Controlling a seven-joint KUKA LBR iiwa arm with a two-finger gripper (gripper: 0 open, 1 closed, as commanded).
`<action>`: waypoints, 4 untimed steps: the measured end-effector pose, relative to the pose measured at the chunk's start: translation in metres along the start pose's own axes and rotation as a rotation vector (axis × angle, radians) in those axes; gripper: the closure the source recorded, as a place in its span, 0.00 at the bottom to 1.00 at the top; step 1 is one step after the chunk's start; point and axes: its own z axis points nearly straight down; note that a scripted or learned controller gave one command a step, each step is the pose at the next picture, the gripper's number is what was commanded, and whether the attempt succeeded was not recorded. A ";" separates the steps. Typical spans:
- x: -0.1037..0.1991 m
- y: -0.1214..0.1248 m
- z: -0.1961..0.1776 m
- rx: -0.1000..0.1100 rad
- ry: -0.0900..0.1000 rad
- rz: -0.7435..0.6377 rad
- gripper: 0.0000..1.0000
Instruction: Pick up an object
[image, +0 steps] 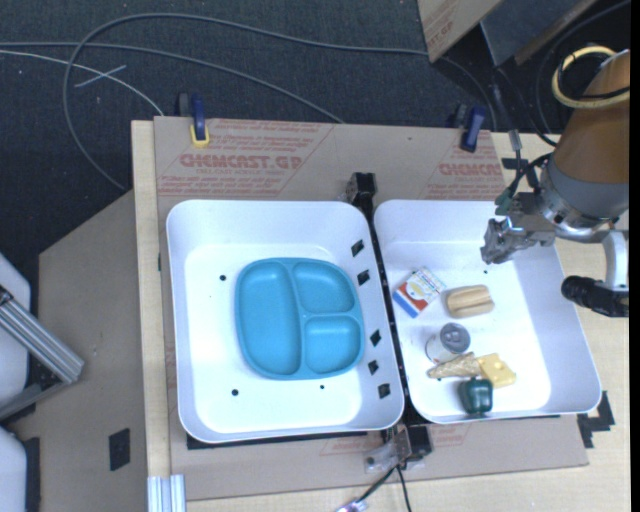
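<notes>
Camera view: bread roll (468, 300) below-left of gripper (497, 246)

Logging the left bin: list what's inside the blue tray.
The blue tray lies in the left bin, and its three compartments show bare blue plastic, with nothing in them. The bin floor beneath the tray is covered, so anything under it cannot be seen.

We look down from one fixed camera above the bench (250, 160), tilted at a slant, far enough back to take in both white bins: the left bin (200, 400) and the right bin (560, 340). The arm (595, 150) enters from our right.
</notes>
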 end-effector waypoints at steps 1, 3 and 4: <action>0.000 0.001 -0.012 0.005 0.001 0.001 1.00; 0.109 -0.004 -0.011 0.007 0.004 -0.004 1.00; 0.162 -0.018 0.001 0.012 0.004 -0.004 1.00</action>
